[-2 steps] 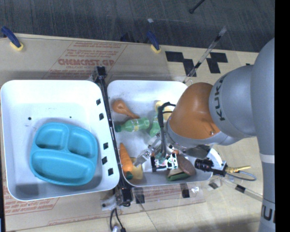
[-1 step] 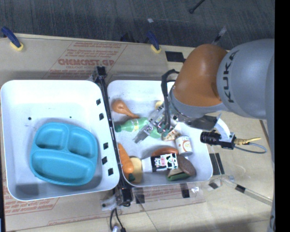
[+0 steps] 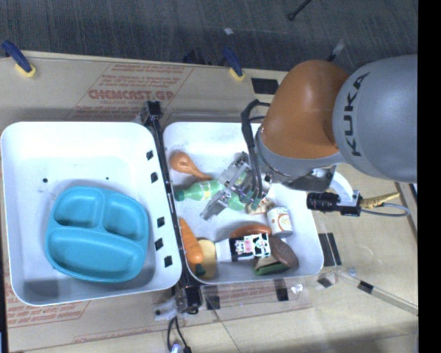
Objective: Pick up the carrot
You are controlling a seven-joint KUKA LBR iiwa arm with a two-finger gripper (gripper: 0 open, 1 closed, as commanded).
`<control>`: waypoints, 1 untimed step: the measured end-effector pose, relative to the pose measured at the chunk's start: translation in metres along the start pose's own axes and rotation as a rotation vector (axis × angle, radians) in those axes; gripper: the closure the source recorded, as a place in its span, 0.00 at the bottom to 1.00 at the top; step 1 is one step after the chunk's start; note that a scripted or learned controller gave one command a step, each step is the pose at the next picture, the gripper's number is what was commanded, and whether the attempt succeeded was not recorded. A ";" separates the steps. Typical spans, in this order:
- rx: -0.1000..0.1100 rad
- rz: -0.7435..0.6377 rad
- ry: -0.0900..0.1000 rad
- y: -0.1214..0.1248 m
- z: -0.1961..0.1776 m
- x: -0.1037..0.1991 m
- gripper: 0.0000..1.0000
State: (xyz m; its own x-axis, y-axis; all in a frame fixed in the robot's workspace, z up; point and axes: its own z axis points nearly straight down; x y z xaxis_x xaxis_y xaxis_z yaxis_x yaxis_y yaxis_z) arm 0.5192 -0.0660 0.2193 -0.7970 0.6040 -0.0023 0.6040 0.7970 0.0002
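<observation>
The carrot (image 3: pixel 190 243) lies in the right bin (image 3: pixel 206 132), pressed close against that bin's left wall near the front corner. It is a short orange piece, narrow at its far end and widening toward the front, where it meets a rounder yellowish-brown lump (image 3: pixel 206 269) that may be its end or a separate item; the view does not settle which. Just right of it lies a dark bottle with a black-and-white label (image 3: pixel 248 247), and beyond that a brown wedge-shaped thing (image 3: pixel 281 254) with a green edge. A small white can (image 3: pixel 279 220) with an orange mark stands just behind these. Farther back in the same bin are a green bottle (image 3: pixel 198 191) lying on its side and an orange, gourd-like toy (image 3: pixel 187 163). The arm (image 3: pixel 331 123) reaches in over the right bin, and its end effector (image 3: pixel 231 192) hangs above the green bottle, well apart from the carrot; whether it is released or clenched cannot be told from this angle. The left bin (image 3: pixel 29 153) holds a blue divided tray (image 3: pixel 97 234). Both bins rest on a cardboard-covered tabletop (image 3: pixel 125 83).
</observation>
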 end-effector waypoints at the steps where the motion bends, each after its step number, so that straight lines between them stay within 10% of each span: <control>1: 0.003 -0.330 0.005 0.010 0.028 0.033 0.00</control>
State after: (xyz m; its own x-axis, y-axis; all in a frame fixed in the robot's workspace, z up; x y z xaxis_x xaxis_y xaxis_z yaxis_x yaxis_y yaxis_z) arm 0.4984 -0.0381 0.1914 -0.9496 0.3135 0.0032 0.3135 0.9496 -0.0025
